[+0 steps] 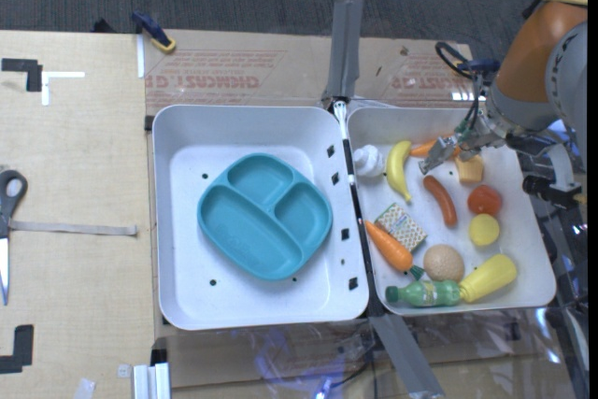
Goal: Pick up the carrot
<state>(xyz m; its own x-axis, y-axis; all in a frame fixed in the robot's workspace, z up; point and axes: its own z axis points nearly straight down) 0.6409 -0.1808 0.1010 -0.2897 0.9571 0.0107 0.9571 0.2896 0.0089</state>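
Lying near the right bin's left wall, carrot is far from the spread pincer

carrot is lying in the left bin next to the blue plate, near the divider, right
Not quite. The camera view shows the carrot in the right bin, near the divider, beside the sponge. The blue plate sits alone in the left bin.

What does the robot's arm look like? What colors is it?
The arm is fat and rounded, grey with a big orange band near the wrist. A black cable loops beside it. Its hand is small, grey metal with two thin fingers.
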